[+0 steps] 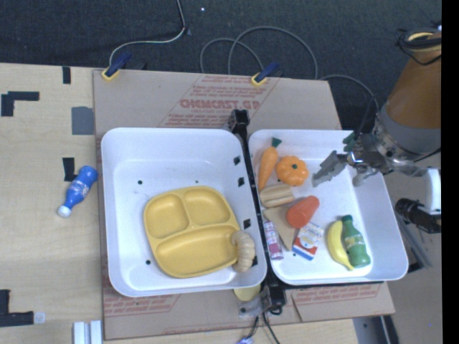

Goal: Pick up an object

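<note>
At right of frame, the gripper [344, 168] hovers with jaws spread and empty above the right bin [380, 213]. Just left sits a small orange pumpkin [292, 170]; centre over it before descending, avoiding the carrot [267, 165].

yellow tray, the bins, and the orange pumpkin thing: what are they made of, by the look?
Yellow tray: looks like moulded plastic with a matte finish; the sign is its soft rounded compartments and even colour.
Bins: likely thin white plastic, slightly glossy, with rounded formed corners.
Pumpkin: probably toy plastic or rubber with a smooth surface; it has uniform orange and a faint sheen. The picture is too coarse to be sure.
</note>
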`<state>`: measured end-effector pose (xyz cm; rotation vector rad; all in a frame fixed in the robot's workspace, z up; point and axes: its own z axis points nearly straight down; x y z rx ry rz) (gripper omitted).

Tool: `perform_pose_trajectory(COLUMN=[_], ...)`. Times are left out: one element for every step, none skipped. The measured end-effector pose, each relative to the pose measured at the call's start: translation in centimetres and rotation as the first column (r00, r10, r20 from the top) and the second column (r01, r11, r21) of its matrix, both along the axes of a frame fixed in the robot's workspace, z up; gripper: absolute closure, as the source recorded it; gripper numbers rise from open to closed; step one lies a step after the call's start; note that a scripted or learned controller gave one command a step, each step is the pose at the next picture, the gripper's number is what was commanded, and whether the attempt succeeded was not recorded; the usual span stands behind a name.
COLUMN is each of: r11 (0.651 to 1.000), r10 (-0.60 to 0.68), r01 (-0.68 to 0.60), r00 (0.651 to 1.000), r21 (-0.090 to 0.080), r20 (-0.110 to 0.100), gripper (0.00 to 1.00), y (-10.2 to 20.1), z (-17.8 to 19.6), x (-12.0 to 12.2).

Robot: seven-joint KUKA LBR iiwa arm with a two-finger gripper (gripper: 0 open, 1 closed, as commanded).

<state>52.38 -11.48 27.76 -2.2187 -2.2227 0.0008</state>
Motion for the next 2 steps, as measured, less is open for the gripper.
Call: perform_pose_trajectory(r11=[1.000, 1.000], r10=[-0.001, 0.000], r01=[0.002, 0.000], r00=[1.000, 1.000], r21=[-0.003, 0.002], r20=[0.012, 0.012], gripper=[0.00, 1.00], y=[0.5, 0.7], z=[-17.7, -16.6], x=[2.1, 2.2])
